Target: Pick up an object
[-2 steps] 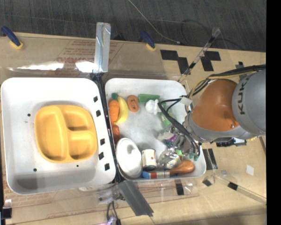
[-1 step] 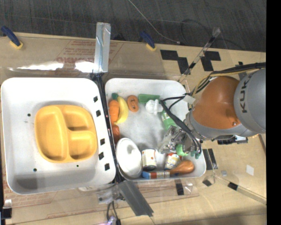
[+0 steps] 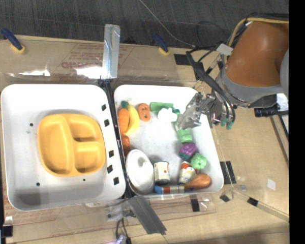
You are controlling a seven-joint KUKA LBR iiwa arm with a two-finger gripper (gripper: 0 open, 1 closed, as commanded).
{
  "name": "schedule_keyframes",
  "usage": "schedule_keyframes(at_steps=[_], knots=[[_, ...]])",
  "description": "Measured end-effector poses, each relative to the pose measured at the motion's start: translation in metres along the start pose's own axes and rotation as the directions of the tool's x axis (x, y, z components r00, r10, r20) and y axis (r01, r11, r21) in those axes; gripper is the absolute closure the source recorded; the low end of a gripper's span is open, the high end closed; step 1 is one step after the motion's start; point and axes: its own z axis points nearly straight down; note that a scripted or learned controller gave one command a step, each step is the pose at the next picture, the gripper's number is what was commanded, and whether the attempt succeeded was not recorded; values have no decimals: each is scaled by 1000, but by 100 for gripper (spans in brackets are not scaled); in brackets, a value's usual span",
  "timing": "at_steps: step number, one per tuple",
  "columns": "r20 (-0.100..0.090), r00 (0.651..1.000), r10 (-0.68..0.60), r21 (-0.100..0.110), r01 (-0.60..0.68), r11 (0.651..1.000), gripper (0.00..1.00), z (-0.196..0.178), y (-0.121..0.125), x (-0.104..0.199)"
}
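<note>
wooden bench, two white bins side by side. left bin: yellow divided tray. right bin: toy food heap. grey arm from the right; gripper low at the bin's far right side, just above a green toy, purple grapes below. jaw state: cannot tell.

Open floor amid crowded toys
</note>
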Motion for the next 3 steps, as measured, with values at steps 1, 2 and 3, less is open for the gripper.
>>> schedule_keyframes(at_steps=[1, 2, 3], knots=[[-16, 999, 49, 2, -49, 999, 100, 55, 22, 64], [-11, 997, 75, 3, -75, 997, 100, 57, 35, -41], [-7, 943, 332, 5, -332, 943, 100, 1, 59, -91]])
